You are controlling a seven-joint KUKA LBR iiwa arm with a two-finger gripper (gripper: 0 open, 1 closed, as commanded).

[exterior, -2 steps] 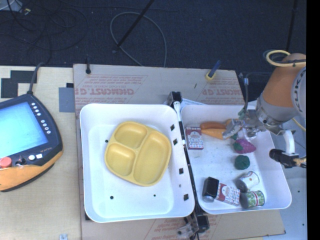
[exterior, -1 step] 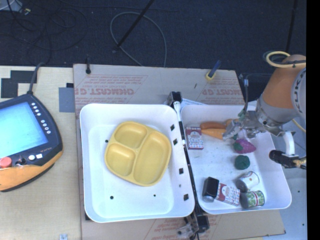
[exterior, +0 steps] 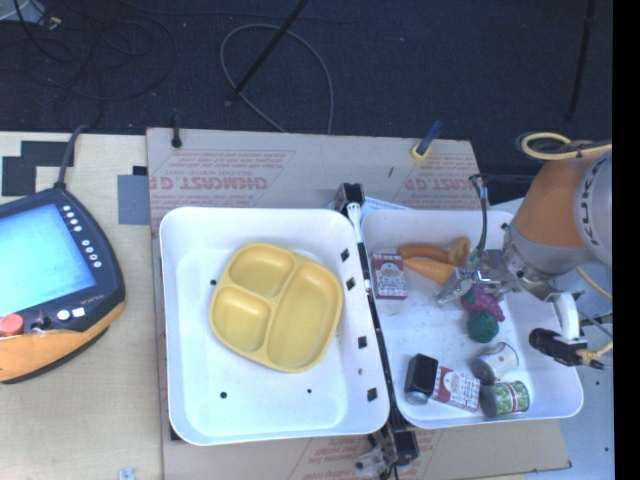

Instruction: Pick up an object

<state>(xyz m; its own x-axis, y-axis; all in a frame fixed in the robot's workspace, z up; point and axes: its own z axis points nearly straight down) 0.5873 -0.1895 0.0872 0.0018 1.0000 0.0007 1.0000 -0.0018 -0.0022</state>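
Camera view: we see the gripper (exterior: pixel 462 286) low in the right bin (exterior: pixel 400 230), beside carrots (exterior: pixel 428 260). We cannot tell its jaw state. Open floor lies lower left of it.

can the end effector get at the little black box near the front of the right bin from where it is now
Probably yes. The black box lies on the right bin's floor with open space above it and a bare patch between it and the end effector; a red-and-white packet touches one side.

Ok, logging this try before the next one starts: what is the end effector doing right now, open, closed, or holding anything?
End effector: low in the right bin, beside the carrot and green ball; open or closed cannot be told, and no held object is visible.
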